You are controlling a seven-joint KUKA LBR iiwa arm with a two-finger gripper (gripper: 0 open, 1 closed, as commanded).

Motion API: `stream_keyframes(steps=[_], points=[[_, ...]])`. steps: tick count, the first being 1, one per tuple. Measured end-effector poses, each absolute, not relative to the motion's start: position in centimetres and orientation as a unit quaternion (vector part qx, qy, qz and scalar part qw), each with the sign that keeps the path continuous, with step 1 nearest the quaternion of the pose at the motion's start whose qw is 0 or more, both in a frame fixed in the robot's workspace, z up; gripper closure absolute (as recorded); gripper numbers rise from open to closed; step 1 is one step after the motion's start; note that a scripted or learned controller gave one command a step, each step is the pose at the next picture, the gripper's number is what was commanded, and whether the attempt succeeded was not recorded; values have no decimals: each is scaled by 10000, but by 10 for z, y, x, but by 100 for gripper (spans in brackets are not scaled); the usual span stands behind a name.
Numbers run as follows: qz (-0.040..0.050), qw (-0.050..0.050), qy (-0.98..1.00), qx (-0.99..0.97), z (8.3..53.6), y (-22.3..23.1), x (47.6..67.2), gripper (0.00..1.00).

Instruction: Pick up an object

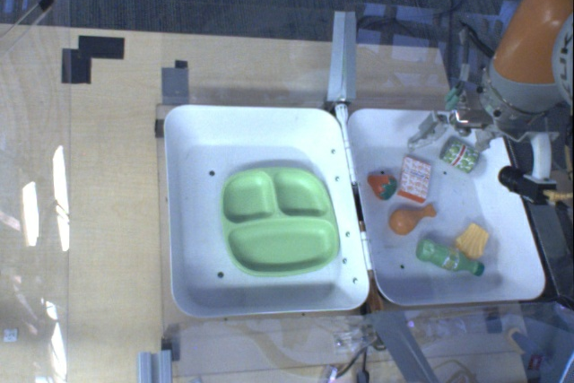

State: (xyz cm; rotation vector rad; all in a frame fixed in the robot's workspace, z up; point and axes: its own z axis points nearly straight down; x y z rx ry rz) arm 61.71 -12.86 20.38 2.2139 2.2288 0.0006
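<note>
The camera view looks down at a slant on a pale wooden bench (108,220), where the grey arm (538,31), its orange band bright at the frame's right edge, reaches over the far corner of the right bin (516,282). The gripper (457,132) hangs with its two metal fingers (424,135) splayed well apart, nothing between them. Just beside it, under the near fingertip, lies a small green-and-white can (461,156), tipped on its side.

The right bin holds six things, one of each. Beyond the can sits a red-and-white carton (415,178), lying flat with its long axis running roughly from the bin's far side toward the near side. To its left, near the bin's inner wall, is a red and green toy vegetable (382,185). Below the carton lies an orange toy drumstick (411,218), its thin end pointing right and slightly away. Nearer the front rim, a green bottle (447,256) lies on its side, long axis running left to right and dipping a little toward the front, its cap end to the right. Just beside the cap, a yellow wedge (473,239) rests apart from the drumstick.

The left bin (193,282) holds one item: a green divided tray (278,220) with three compartments, two small ones at the far side and one wide one nearest the camera. A metal rail (341,58) runs between the two bins at the far side.
</note>
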Motion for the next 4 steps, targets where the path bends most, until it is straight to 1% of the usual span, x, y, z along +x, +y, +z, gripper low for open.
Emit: stream_keyframes(steps=[1,2,3,4], points=[[12,12,7228,6911,100,-164,626,0],[22,24,7116,7026,86,-155,586,0],[43,21,7122,7020,96,-154,589,100],[10,17,7224,6915,239,-105,554,100]])
